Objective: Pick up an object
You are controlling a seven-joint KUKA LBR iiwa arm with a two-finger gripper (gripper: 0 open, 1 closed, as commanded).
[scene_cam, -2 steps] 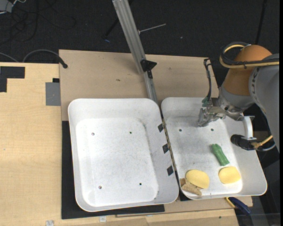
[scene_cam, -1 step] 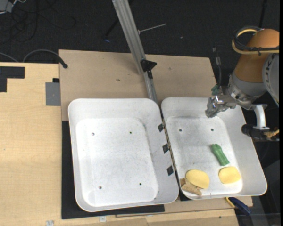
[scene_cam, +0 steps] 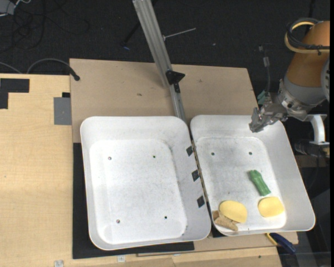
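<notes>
Gripper (scene_cam: 258, 121) poised over far corner of right bin (scene_cam: 300, 177), opening not discernible, nothing visibly held; green object (scene_cam: 260, 182) and yellow pieces (scene_cam: 233, 211) clustered at near edge, awaiting pick.

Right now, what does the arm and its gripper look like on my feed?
The arm is grey with an orange band above the wrist and a black cable looped at its top. The gripper is small, dark grey metal, with a spot of green at its base.
</notes>
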